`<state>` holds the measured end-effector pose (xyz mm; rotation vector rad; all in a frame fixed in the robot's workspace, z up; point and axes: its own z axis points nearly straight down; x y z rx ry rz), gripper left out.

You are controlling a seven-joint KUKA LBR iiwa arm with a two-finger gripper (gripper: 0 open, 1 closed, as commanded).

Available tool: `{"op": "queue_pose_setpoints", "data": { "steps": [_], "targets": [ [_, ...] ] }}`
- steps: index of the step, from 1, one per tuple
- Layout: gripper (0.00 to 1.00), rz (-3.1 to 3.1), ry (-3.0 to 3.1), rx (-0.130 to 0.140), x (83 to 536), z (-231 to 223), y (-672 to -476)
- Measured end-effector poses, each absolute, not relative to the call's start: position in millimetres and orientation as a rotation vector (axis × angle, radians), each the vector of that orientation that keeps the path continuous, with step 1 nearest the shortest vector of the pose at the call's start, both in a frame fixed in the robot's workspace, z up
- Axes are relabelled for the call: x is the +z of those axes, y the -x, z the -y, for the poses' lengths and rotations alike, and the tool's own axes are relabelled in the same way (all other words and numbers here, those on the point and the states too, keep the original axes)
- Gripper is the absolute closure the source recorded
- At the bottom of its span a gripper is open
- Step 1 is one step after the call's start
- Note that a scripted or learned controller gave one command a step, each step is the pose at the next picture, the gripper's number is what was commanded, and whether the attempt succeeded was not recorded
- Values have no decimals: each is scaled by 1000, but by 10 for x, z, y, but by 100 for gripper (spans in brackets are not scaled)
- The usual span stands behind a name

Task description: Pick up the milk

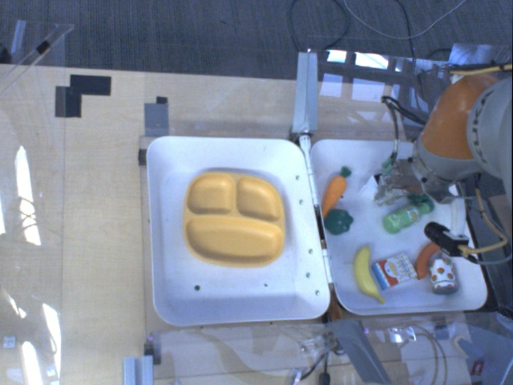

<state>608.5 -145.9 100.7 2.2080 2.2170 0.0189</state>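
The milk [394,272] is a small white carton with red and blue print. It lies on its side near the front of the right bin [345,295], between a banana and a reddish sausage. My gripper [392,188] hangs over the back part of that bin, just beyond a green bottle [406,216]. It is well behind the milk and apart from it. Nothing shows between it and the carton but the bottle.
A carrot [334,192] and a broccoli [338,221] lie at the right bin's left side. The banana [366,274], the sausage [426,258] and a patterned can [442,275] crowd the front. The left bin [168,215] holds a yellow divided tray [234,217].
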Motion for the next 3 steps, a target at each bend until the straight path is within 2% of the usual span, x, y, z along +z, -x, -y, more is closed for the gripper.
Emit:
{"op": "queue_pose_setpoints", "data": {
  "steps": [1, 2, 3],
  "targets": [
    [100, -2480, -1911, 10, 895, 1562, -5764],
    [100, -2499, -1952, -38, 865, 1319, -6489],
    [100, -2503, -1947, -41, 970, 1318, -6491]
  ]
}}
